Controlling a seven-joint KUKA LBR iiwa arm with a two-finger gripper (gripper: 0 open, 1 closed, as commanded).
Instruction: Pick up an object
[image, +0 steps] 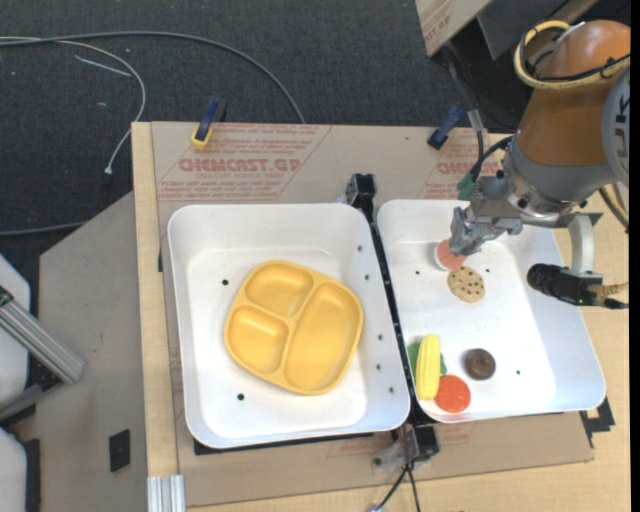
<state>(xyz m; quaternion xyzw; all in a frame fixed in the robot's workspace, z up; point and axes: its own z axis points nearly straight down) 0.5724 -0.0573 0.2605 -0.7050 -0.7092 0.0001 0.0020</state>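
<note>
My gripper (462, 243) hangs low over the far part of the right bin (560, 340), right above a small pink round piece (447, 256) that its fingers partly hide. Just in front of it lies a chocolate-chip cookie (466, 285). Nearer the front of the same bin are a corn cob (428, 364), a red tomato (453, 393) and a brown doughnut (480, 363). I cannot make out whether anything sits between the fingers.
The left bin (200, 300) holds a yellow three-compartment plate (294, 326). A black clamp (361, 188) sits at the far end of the wall between the bins. Blue clips (207, 121) pin the cardboard base.
</note>
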